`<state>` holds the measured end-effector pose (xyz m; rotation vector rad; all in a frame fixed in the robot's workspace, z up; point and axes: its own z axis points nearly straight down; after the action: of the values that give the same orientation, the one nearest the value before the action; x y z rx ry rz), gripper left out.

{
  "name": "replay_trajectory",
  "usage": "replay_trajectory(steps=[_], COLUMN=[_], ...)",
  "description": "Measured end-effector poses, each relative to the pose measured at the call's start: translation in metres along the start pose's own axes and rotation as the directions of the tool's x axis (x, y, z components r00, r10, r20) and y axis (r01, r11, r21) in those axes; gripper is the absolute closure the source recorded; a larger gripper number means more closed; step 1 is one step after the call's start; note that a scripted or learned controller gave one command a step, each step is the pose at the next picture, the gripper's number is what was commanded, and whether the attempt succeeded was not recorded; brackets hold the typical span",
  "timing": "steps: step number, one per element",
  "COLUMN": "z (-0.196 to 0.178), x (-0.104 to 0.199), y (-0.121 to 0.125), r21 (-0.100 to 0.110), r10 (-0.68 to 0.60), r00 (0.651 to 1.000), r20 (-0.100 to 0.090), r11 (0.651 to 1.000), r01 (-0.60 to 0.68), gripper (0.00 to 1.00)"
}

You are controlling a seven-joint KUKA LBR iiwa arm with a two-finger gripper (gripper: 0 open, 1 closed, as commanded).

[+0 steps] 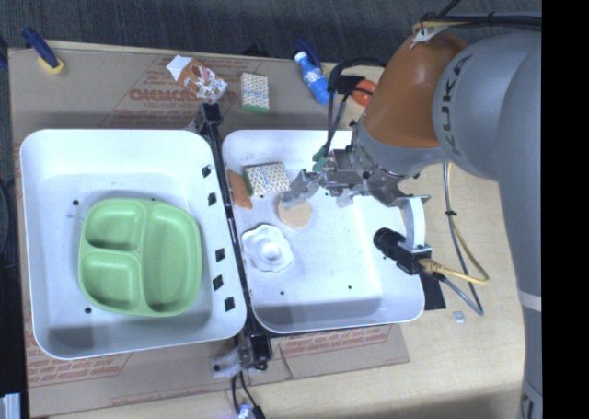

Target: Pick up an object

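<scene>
Tan and round, a small cookie-like disc point(296, 215) lies in the right bin point(354, 302), directly under the tip of the end effector point(302, 189). A patterned packet point(265, 178) sits just left, a white cup point(268, 249) below-left. I cannot tell how the end effector stands; it needs only to descend, I judge.

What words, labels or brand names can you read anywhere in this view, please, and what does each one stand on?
"KUKA", seen partly and sideways, on the grey arm.
Red print on the cardboard sheet behind the left bin: too blurred to read for certain.
Red print on the cardboard's front edge: too small to read.
The patterned packet behind the bins: any print is too small to read.
</scene>
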<state>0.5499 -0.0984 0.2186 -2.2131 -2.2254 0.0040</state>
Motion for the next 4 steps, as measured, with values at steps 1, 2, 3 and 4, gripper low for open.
replay_trajectory(steps=[1,2,3,4], z=[0.128,0.116,-0.003,0.011], x=[0.003,0.002,0.005,-0.062], y=[-0.042,-0.040,-0.071,-0.063], r21=[0.001,0.000,-0.004,-0.003], r10=[-0.001,-0.006,0.001,0.002], r00=[1.000,1.000,1.000,1.000], r20=[-0.001,-0.001,0.000,0.001], r11=[1.000,1.000,1.000,1.000], r01=[0.001,0.006,-0.001,-0.002], gripper=[0.00,1.00,1.00,1.00])
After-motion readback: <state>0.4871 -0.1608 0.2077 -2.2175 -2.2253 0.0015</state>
